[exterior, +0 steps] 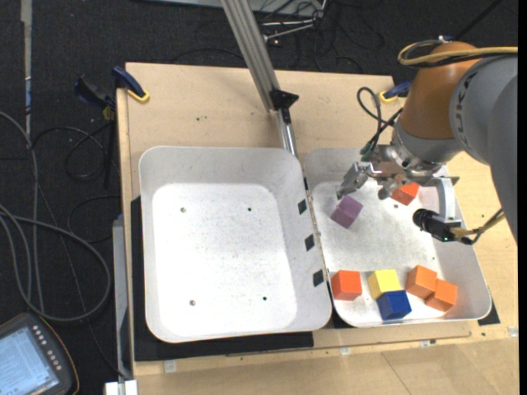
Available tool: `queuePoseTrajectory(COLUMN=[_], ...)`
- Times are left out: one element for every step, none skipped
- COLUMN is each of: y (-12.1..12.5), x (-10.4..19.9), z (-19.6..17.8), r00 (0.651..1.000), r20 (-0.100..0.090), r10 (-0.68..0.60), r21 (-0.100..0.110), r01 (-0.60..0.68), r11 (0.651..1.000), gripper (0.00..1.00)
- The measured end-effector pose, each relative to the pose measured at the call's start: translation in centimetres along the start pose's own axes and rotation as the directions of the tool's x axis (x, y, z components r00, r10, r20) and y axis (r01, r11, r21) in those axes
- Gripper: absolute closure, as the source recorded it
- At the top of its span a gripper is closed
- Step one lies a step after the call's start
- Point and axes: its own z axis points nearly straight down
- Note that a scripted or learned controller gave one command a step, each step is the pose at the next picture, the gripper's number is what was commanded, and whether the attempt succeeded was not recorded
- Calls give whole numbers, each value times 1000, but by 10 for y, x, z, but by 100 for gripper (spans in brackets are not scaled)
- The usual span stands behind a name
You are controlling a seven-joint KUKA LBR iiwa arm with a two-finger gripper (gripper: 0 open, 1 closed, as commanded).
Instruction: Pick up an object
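In the right bin a purple block lies near the left wall. My gripper hovers over the bin's far part, just above and to the right of the purple block. Its fingers are spread open and nothing sits between them. A small orange block rests right beside the right finger. Along the bin's near edge stand an orange cube, a yellow cube, a blue cube and two more orange blocks.
The left bin sits beside the right one, with black clips on the shared wall. A slanted metal pole reaches down to the bins' far junction. The arm's grey and orange body looms over the right bin's far corner.
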Motion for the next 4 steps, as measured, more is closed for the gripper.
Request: queuePoseTrajectory(y=[0,1,1,2], x=[1,0,0,-1], z=[53,40,-24,-78], r00=[1000,1000,1000,1000], r20=[0,1,2,2], r10=[0,1,-2,-3], r21=[-2,-9,-14,-14], r01=[0,-1,2,3], r11=[1000,1000,1000,1000], gripper=[0,100,100,100])
